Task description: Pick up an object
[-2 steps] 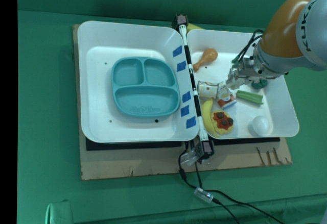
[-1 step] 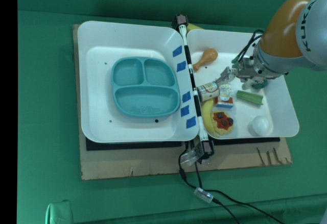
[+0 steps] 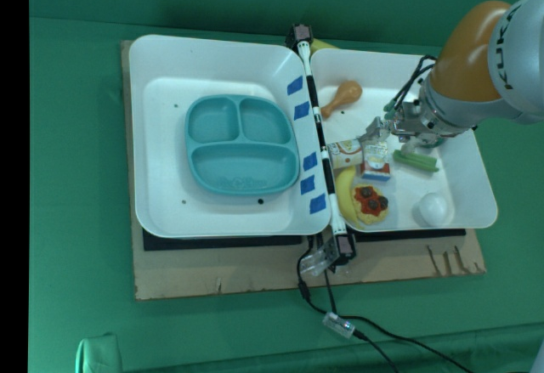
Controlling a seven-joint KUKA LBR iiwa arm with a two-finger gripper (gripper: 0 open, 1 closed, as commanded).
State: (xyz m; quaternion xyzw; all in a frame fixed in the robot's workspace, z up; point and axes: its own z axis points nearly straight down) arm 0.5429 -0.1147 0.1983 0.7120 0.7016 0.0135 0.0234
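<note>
My gripper (image 3: 378, 138) hangs low in the right bin (image 3: 476, 184), near its middle. Right below it stands a small orange, white and blue carton (image 3: 376, 166). Whether the gripper touches the carton cannot be made out. To the carton's left a white and red box (image 3: 344, 153) lies next to the divider. A tan drumstick (image 3: 342, 96) rests farther back. A green strip (image 3: 415, 161) lies just right of the gripper, under the wrist. A banana (image 3: 343, 191), a small pizza (image 3: 371, 203) and a white ball (image 3: 433, 209) sit along the front.
The left bin (image 3: 161, 193) holds a teal divided plate (image 3: 240, 144). A divider with blue tape marks (image 3: 310, 142) runs between the bins. A yellow item (image 3: 321, 46) peeks over the back rim. Cables (image 3: 340, 324) trail off the bench front.
</note>
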